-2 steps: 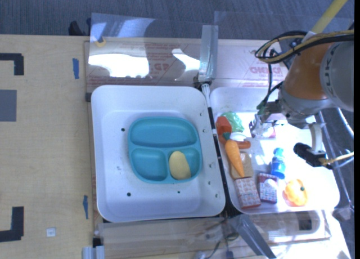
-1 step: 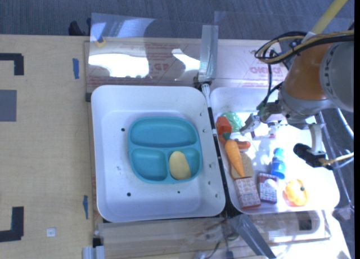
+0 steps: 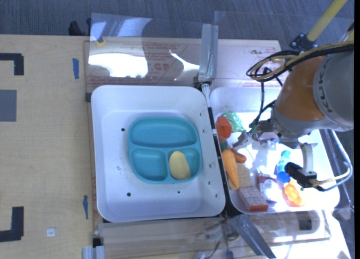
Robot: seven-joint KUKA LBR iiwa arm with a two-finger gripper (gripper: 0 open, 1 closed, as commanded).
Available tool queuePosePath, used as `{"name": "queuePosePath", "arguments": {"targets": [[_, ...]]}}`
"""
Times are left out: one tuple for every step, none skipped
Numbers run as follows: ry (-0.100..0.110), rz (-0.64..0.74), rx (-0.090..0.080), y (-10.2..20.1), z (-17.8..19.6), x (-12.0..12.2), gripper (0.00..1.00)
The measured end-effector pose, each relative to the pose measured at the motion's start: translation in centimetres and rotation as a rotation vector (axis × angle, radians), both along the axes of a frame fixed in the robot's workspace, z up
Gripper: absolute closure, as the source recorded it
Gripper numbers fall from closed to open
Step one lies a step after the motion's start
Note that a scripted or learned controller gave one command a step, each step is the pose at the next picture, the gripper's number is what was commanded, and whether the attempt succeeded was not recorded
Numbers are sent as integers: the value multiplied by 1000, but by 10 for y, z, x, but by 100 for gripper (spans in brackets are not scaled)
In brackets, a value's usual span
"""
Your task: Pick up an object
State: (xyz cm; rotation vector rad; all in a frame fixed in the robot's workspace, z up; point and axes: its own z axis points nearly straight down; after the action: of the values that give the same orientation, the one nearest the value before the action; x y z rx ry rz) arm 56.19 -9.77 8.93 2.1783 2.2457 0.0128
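The arm (image 3: 315, 92) hangs over the right bin (image 3: 332, 199), its wrist low among the clutter there. The tool (image 3: 264, 137) sits near that bin's left wall, beside the carrot (image 3: 230, 168) and the orange-and-green toy (image 3: 225, 125), but whether its grip is apart or together cannot be told; the wrist hides it. Nothing is seen held, so by my judgement the pick is not yet done.

Candidates lie close: the carrot along the left wall, a reddish block (image 3: 253, 197) at the near edge, a blue piece (image 3: 282, 168) and an orange piece (image 3: 292, 194) toward the middle.

In the left bin (image 3: 112, 196) a teal divided tray (image 3: 163, 148) holds a yellow lemon-like object (image 3: 180, 165) in its lower right compartment.
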Motion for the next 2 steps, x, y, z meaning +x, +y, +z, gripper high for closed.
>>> {"name": "queuePosePath", "arguments": {"targets": [[9,121,4,-105,-2,-16,0],[5,118,1,-107,7,-15,100]]}}
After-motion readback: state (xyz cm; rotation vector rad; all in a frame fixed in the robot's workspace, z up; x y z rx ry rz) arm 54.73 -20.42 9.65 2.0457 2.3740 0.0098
